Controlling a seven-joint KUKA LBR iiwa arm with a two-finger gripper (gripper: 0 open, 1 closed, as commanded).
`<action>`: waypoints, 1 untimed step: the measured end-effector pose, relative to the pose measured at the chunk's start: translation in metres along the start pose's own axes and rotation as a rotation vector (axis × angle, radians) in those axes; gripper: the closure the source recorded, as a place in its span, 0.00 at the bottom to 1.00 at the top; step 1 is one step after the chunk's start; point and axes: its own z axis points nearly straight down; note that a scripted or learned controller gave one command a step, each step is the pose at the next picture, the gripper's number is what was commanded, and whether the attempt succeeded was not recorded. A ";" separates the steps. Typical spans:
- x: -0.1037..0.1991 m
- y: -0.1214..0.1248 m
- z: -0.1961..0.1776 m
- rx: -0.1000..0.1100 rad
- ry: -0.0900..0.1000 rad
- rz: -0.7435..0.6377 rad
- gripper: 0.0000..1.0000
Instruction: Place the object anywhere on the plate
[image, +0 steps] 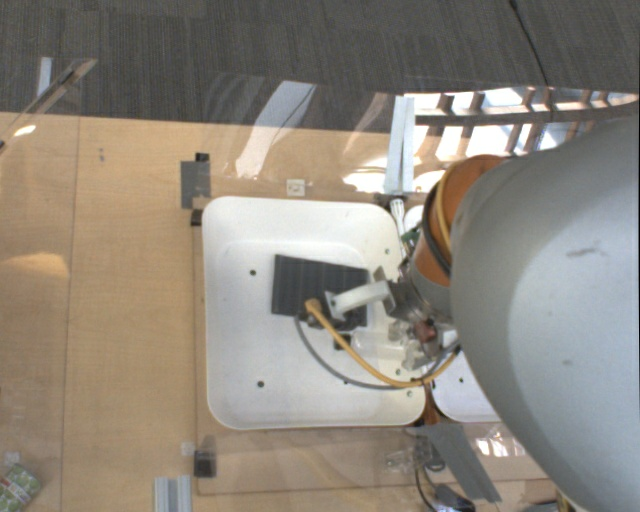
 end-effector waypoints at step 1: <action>0.000 0.001 0.000 0.000 0.000 0.002 0.00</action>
